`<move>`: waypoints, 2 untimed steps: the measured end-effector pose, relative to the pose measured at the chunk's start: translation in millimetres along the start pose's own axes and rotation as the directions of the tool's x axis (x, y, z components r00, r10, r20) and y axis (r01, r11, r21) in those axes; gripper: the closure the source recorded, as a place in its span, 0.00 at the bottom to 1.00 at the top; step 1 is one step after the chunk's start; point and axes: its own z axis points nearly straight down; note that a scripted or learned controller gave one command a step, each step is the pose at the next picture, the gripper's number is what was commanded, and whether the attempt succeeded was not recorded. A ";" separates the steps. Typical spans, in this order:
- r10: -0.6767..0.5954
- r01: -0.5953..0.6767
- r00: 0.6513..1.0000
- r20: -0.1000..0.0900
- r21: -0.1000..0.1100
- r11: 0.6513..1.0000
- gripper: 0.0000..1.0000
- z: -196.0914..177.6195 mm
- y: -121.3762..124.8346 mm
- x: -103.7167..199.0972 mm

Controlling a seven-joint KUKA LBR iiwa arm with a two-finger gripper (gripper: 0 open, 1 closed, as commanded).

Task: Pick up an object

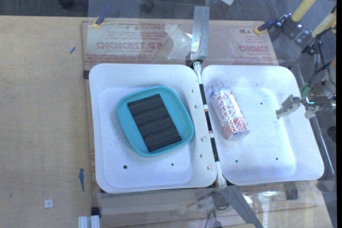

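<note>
A small plastic bottle with a red-and-white patterned label lies on its side in the right bin, near that bin's left wall, its cap pointing toward the back. A teal square plate rests in the left bin and carries a black ridged block. My gripper hangs low at the right bin's right rim, well to the right of the bottle and touching none of the objects.
A clear plastic sheet and a metal bracket stand behind the bins. Cables and yellow-handled gear crowd the far right. Bare wooden bench spreads to the left.
</note>
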 end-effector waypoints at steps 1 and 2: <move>0.069 -0.069 0.998 0.001 -0.002 0.998 0.00 82.6 57.4 73.0; -0.029 0.030 0.999 0.022 -0.018 0.999 0.00 109.3 45.7 89.6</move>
